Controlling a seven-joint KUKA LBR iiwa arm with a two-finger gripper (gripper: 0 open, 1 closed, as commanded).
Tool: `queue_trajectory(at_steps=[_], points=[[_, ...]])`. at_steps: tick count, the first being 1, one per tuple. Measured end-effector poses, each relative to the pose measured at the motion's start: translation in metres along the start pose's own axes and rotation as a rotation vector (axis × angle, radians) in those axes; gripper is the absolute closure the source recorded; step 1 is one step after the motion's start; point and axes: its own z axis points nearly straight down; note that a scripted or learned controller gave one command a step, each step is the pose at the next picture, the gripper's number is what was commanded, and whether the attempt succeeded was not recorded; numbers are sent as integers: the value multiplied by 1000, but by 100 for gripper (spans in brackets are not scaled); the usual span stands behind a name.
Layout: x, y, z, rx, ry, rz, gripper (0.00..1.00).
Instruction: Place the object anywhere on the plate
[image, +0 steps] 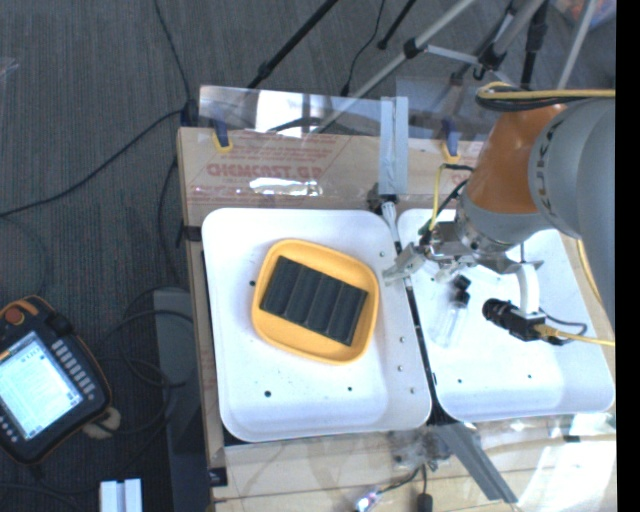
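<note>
Jaws: width cannot be told; nothing is visibly held by the gripper (458, 290).

Item: dark ridged rectangular object (313, 299), lying flat in the middle of the yellow plate (268, 322), in the left bin (230, 380). Judged to be already placed as the task asks.

Arm (540, 170): reaches in from the far right, with the wrist bent down over the left part of the right bin (520, 390), just beside the divide and apart from the plate.

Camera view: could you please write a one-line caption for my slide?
The gripper hangs over the right bin, beside the left bin bearing a yellow plate with a dark ridged block.
</note>
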Motion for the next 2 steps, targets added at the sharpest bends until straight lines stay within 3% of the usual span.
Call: queue_trajectory(at_steps=[1, 2], points=[[68, 5, -26, -1, 0, -60, 100], [68, 4, -26, -1, 0, -60, 0]])
